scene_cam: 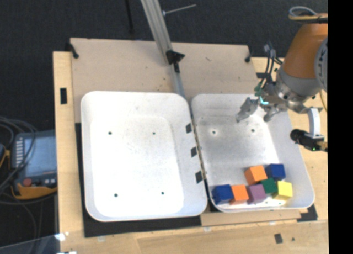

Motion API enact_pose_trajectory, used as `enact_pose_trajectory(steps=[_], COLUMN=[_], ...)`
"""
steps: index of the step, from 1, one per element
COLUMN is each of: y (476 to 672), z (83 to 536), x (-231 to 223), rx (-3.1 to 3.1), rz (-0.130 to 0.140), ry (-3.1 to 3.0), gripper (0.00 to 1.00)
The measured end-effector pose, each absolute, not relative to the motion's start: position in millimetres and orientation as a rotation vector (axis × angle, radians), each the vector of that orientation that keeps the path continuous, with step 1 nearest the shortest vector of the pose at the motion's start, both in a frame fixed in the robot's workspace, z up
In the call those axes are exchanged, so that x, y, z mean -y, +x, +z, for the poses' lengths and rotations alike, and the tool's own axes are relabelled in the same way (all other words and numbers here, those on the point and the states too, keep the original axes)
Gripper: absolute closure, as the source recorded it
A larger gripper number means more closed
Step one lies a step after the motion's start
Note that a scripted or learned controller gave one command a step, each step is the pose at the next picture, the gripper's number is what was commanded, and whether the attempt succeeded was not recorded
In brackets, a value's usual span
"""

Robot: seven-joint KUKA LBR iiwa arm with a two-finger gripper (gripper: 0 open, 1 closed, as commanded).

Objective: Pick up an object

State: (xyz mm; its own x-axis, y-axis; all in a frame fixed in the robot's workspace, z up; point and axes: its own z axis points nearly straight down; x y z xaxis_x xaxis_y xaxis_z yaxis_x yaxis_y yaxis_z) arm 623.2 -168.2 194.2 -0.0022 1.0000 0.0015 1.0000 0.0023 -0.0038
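Several small coloured blocks lie in the near corner of the right bin (220, 137): a blue block (222, 192), an orange one (240, 193), a purple one (257, 193), a green one (269, 186), a yellow one (284, 189), a second orange one (255, 174) and a second blue one (275, 170). My gripper (258, 111) hangs above the far right part of that bin, well away from the blocks. Its two grey fingers (245, 110) are spread apart with nothing between them.
The left bin (135, 153) sits beside the right one, with black clips along the shared edge. A metal pole (157, 21) slants up from behind the bins. A small screen and cables (30, 159) lie off the bench at left.
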Motion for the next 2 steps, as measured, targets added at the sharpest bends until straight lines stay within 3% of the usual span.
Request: enact_pose_trajectory(steps=[1, 2], y=[624.2, 619.2], z=[197.3, 136.2], x=[168.6, 165.6], rx=[2.227, 2.221], rz=[0.000, 0.007], ry=[-2.218, -2.219], gripper=[0.00, 0.00])
